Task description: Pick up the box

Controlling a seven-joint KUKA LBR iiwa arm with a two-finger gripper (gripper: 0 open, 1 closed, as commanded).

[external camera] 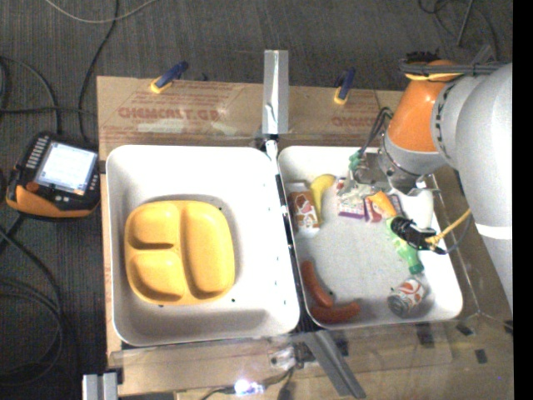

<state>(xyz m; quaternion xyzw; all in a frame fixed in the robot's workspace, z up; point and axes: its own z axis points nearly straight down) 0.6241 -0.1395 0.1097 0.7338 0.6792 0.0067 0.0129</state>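
The box (356,205) is lying flat near the back of the right bin (450,302), squeezed between a banana (322,183) and an orange packet (383,205). My gripper (366,173) hangs right over it, probably lining up a grab. Honestly can't tell how it's set from here.

Left bin (117,307) white, holds a yellow tray (179,251). Right bin (366,261) white: yellow banana (322,186), purple-and-white box (353,204), red sausage (325,298), red-white can (409,297), green toy (410,252). Arm (450,123) grey with orange band.
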